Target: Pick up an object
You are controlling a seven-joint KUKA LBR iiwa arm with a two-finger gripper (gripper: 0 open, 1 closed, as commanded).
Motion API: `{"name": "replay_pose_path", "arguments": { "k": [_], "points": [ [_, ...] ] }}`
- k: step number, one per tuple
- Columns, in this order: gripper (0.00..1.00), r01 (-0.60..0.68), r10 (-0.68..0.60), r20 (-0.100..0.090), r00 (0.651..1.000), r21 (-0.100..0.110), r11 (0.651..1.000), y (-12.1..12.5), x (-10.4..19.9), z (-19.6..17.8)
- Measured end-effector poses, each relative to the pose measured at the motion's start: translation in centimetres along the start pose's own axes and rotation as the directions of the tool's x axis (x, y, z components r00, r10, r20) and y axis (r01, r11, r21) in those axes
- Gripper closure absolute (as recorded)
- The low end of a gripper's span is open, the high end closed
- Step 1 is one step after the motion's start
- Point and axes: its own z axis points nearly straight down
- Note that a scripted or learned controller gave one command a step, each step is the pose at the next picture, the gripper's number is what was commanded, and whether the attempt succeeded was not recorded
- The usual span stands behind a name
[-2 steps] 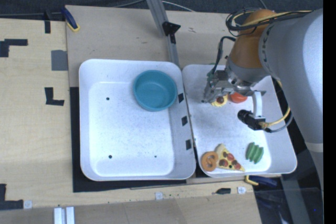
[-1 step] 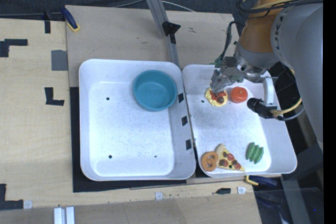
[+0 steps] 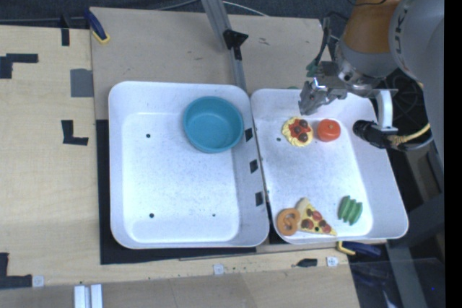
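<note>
My gripper (image 3: 312, 102) hangs over the back of the right bin (image 3: 375, 184), just above and behind a small round yellow toy with red spots (image 3: 297, 132). A red tomato toy (image 3: 329, 130) lies right beside that toy. Nothing shows between the gripper's fingers. At the front of the same bin lie a pizza slice toy (image 3: 315, 219) with a brown ring-shaped piece (image 3: 288, 221) at its left end, and a green toy (image 3: 350, 210).
A blue bowl (image 3: 212, 123) stands at the back right of the left bin (image 3: 151, 184). A grey metal pole (image 3: 214, 3) slants in from the back to the gap between the bins. Black cables run behind the bench.
</note>
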Motion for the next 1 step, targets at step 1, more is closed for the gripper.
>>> {"name": "replay_pose_path", "arguments": {
  "k": [1],
  "points": [
    [1.00,0.000,0.000,0.000,1.000,-0.001,1.000,0.09,0.00,-5.24]
  ]
}}
